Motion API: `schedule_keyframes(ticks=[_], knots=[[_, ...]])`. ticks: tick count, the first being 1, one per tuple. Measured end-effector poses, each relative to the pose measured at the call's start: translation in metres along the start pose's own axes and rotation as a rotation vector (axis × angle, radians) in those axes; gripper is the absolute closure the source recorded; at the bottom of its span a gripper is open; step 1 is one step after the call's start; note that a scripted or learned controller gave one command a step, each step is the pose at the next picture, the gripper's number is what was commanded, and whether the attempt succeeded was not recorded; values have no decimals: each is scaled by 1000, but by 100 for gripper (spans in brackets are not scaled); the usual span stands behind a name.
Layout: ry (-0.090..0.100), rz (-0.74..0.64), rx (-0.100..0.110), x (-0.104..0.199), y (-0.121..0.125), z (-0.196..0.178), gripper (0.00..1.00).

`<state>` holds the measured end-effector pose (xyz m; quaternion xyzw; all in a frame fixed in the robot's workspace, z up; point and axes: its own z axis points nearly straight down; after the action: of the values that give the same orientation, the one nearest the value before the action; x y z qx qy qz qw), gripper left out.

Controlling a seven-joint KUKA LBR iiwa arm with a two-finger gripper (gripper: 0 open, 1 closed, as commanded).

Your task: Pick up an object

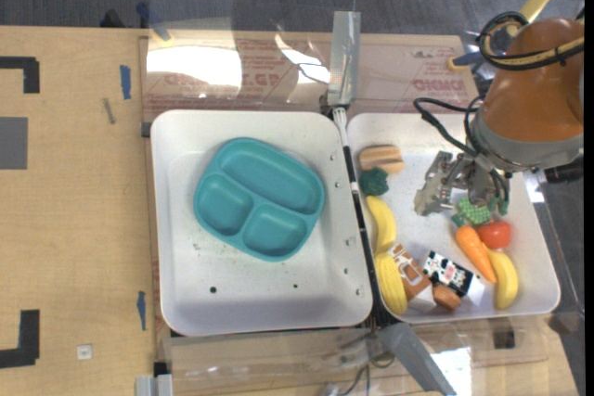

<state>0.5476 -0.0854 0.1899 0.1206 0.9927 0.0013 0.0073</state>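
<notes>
1 fixed camera above bench (74, 199), looking down at slant on 2 white bins (167, 292).

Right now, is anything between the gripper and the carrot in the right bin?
Nothing visible blocks it. The gripper hangs over the right bin, and the carrot lies just below and to its right in the view. A green leafy piece and a tomato crowd the carrot's upper end.

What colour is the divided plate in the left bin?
Teal all over; the plate shows plainly in the camera view.
</notes>
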Motion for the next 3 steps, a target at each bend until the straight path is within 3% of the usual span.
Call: schedule_keyframes(ticks=[1,2,3], knots=[[17,-400,0,-2,-66,87,100],[10,-403,1,-4,-64,84,0],[-25,-230,3,15,-75,96,0]])
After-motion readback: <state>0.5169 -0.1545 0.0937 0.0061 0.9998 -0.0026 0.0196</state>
